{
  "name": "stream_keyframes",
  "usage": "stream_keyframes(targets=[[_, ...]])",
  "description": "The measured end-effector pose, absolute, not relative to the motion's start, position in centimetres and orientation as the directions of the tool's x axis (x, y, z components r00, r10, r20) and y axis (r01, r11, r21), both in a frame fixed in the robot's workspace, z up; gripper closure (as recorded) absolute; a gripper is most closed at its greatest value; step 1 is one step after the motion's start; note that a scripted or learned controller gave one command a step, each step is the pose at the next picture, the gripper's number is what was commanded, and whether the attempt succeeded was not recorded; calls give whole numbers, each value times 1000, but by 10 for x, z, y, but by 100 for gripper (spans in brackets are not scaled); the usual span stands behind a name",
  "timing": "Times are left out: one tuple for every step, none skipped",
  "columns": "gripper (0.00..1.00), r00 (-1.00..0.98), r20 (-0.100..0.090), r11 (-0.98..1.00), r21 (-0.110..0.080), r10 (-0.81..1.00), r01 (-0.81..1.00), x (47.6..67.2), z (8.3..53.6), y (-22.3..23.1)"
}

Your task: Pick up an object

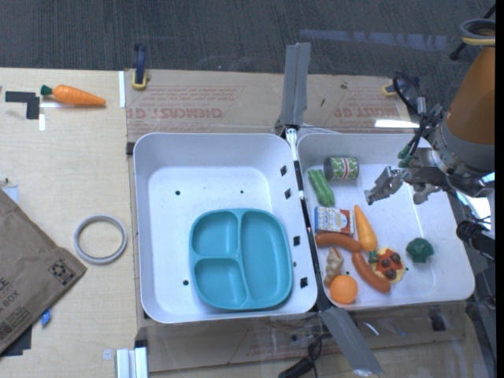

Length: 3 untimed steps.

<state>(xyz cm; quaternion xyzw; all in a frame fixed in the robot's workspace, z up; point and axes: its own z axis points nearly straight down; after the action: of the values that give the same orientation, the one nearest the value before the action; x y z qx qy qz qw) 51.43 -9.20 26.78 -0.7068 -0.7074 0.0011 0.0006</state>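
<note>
A pale wood-grain surface (71,172) fills the left of the scene, with brown cardboard (236,101) laid over it farther right. Dark grey carpeted floor (197,14) runs along the top. On the wood lie a toy carrot (72,95), a roll of tape (100,238) and a corner of a cardboard box (27,278). Lighting is even and bright.

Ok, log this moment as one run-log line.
phase: approach | gripper: over right bin, nothing between jaws | nearest: green can | left bin: teal tray
</note>
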Motion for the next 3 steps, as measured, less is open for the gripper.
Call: stream_keyframes(targets=[[0,-254,1,254,-3,967,967,513,98,-99],[100,-249,-8,249,14,969,968,518,116,-102],[0,-250,-4,250,6,968,968,515,112,-101]])
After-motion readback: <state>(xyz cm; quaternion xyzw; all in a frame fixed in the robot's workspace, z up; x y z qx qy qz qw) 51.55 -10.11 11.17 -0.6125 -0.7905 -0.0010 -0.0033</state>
